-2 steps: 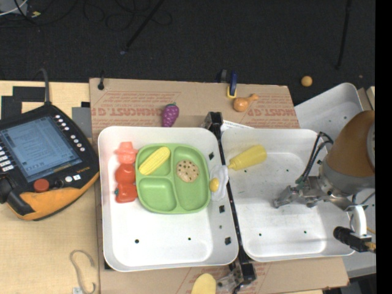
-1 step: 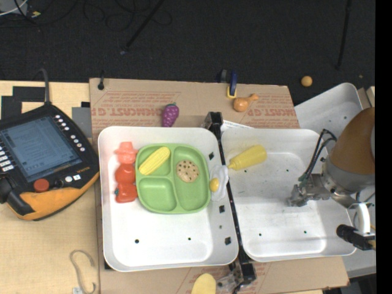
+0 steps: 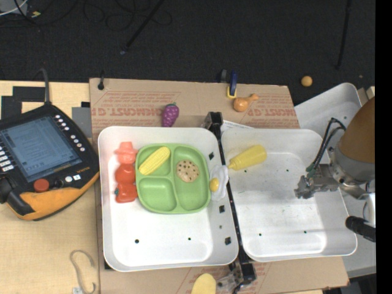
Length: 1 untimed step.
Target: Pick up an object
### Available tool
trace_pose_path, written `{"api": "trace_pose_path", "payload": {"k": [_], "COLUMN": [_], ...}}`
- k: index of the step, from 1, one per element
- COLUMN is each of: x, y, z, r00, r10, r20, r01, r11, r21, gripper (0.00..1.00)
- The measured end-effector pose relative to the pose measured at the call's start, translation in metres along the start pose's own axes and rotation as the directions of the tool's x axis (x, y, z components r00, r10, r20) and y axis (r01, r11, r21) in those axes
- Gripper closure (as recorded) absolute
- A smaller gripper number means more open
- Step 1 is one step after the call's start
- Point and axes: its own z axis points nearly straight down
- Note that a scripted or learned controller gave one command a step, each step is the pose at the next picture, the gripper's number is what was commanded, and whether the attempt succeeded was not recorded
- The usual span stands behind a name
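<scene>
A yellow squeeze bottle [image 3: 248,157] lies on its side in the right bin [image 3: 288,237], near its back left corner. The left bin [image 3: 159,244] holds a green divided plate [image 3: 160,196] carrying a corn cob [image 3: 153,160] and a round cookie [image 3: 187,171]. A red and orange bottle-shaped toy [image 3: 125,175] lies left of the plate. A small yellow piece [image 3: 214,185] sits at the left bin's right wall. My gripper [image 3: 304,188] hangs low over the right side of the right bin, well to the right of the yellow bottle, with bare bin floor around it.
Behind the bins, purple grapes [image 3: 170,114] and an orange gourd [image 3: 244,103] rest on the cardboard. A yellow lemon-like toy [image 3: 204,283] lies at the front edge. A teach pendant [image 3: 43,158] sits on the bench at left. An orange ball [image 3: 306,81] lies at the far back right.
</scene>
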Motion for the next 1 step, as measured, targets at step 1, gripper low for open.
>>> {"api": "trace_pose_path", "payload": {"k": [1], "x": [-0.0107], "y": [0.0015], "z": [-0.0469], "r00": [1.000], "r10": [0.001], "r20": [0.001], "r01": [-0.001], "r11": [1.000], "r21": [-0.001], "gripper": [1.00]}}
